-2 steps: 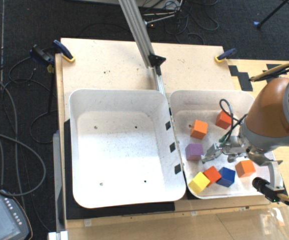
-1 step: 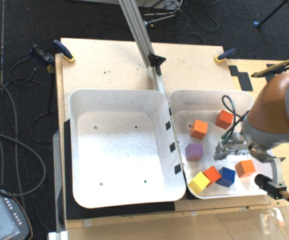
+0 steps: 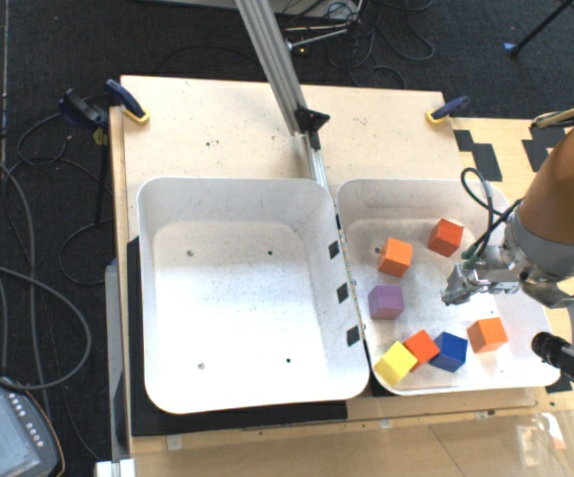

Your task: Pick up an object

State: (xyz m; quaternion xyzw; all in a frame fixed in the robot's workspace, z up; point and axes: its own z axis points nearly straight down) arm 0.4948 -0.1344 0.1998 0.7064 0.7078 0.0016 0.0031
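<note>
The arm reached in from the bench's right edge with its gripper [image 3: 458, 291] low inside the right bin [image 3: 366, 202], finger state indeterminate, beside the orange block [image 3: 487, 334] near the front-right corner, judged light, rigid and best grasped across opposite flat faces.

a robotics lab: clamped bench [image 3: 267, 127], loose floor cables [image 3: 29, 296].

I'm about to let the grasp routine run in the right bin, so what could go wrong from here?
1. The gripper sits between blocks, over bare bin floor, so closing here would likely grab nothing.
2. The yellow block, an orange block and the blue block are bunched together; a descent there could catch two or push them apart.
</note>
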